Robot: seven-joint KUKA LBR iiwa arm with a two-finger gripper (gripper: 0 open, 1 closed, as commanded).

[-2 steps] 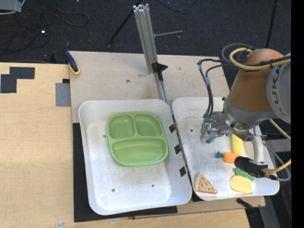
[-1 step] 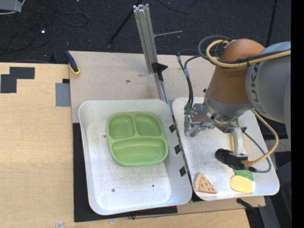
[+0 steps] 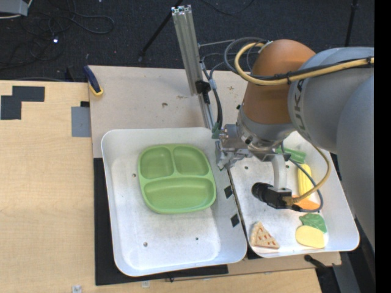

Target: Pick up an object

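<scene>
Nothing looks picked up yet: the pizza slice (image 3: 264, 235) and yellow fruit (image 3: 310, 237) lie at the near end of the right bin (image 3: 278, 221), the corn (image 3: 303, 179) farther in. The claw (image 3: 227, 157) hangs over that bin's far left corner; I cannot tell whether it is open or closed.

plate (image 3: 177, 179) in left bin (image 3: 171, 243), left of my jaws | wedge (image 3: 264, 235), corn (image 3: 303, 179) in right bin (image 3: 339, 215), right of my jaws

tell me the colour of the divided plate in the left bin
The plate is plain light green, seen in the camera view.
</scene>
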